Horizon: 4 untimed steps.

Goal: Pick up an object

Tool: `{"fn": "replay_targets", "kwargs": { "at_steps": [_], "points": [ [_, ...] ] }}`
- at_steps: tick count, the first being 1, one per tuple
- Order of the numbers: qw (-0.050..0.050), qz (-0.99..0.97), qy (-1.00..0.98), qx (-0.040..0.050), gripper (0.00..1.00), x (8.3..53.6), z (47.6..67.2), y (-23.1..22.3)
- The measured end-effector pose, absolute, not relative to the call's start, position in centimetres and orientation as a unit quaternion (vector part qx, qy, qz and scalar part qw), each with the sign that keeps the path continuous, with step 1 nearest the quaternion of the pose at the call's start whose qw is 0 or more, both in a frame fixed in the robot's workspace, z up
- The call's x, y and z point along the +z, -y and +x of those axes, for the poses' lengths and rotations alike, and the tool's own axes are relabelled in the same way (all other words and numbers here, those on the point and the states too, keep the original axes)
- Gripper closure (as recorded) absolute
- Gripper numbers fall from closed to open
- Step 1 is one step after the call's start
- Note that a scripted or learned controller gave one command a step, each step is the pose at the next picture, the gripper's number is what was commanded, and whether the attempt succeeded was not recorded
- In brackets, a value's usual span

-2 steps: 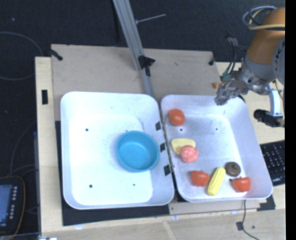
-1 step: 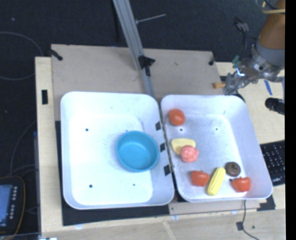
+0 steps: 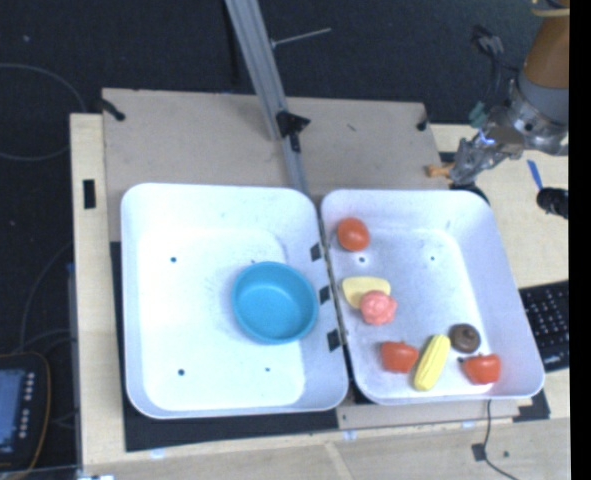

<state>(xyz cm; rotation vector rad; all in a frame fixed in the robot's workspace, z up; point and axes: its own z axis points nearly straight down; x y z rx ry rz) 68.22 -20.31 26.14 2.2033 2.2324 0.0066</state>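
The right bin holds several small objects: an orange-red ball near its far left, a pale yellow piece with a pink lump against it, a red piece, a yellow corn-like piece, a brown round piece and another red piece. A blue bowl sits in the left bin. My gripper hangs at the upper right, just beyond the right bin's far corner, above the bench.
A grey metal pole slants down from the top to the gap between the bins. A black keyboard lies at the right edge. A small screen sits at the lower left.
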Motion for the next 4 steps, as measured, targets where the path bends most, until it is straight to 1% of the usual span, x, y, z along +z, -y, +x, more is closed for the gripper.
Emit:
{"fn": "replay_targets", "kwargs": {
  "at_steps": [1,3,4],
  "points": [
    [0.000,0.705,-0.710,-0.0002,1.00,24.9,67.9,15.0],
    [-0.003,0.704,-0.710,-0.0003,1.00,26.4,67.7,5.2],
    [-0.003,0.704,-0.710,-0.0007,1.00,26.5,67.0,-0.9]
  ]
}}
